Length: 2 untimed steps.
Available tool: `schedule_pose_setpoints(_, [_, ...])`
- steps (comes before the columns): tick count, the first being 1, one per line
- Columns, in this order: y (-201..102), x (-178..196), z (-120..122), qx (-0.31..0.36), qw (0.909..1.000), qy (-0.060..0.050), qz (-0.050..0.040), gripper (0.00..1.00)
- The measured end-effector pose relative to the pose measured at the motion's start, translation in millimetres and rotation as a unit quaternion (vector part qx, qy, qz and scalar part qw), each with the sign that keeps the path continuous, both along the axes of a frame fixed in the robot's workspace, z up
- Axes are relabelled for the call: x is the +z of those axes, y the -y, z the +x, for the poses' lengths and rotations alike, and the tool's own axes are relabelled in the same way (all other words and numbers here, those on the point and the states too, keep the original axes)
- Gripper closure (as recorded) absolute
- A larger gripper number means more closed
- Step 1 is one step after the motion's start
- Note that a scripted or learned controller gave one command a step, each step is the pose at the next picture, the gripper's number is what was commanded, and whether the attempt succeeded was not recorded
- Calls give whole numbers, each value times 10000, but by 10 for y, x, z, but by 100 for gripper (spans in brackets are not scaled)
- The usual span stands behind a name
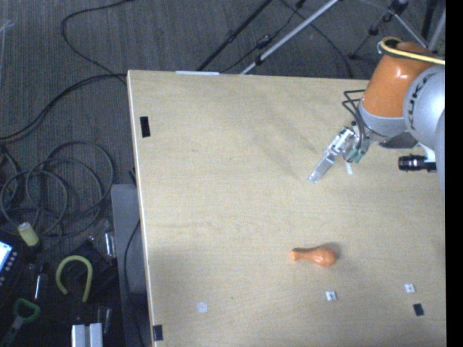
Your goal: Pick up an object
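Observation:
A small orange, gourd-shaped object (316,255) lies on its side on the pale wooden bench top (231,157), toward the front right. My gripper (317,176) hangs above the bench at the right, slanting down and to the left. It is well behind the orange object and apart from it, and nothing shows in it. The grey arm with its orange band (394,85) comes in from the upper right.
Small white tags (330,295) and a black mark (418,309) dot the front right of the bench. A black tape strip (145,126) sits near the left edge. Cables (58,186) and tools lie on the floor to the left, and stand legs (311,16) run behind.

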State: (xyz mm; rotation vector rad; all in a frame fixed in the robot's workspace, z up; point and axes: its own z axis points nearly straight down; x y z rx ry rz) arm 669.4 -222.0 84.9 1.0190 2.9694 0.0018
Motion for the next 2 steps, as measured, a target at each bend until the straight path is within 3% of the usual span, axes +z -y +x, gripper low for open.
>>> schedule_pose_setpoints(1, [5,847,-112,-1485,9889,3,4,0])
schedule_pose_setpoints(2, [-330,205,-7,-838,9965,-11,-1,0])
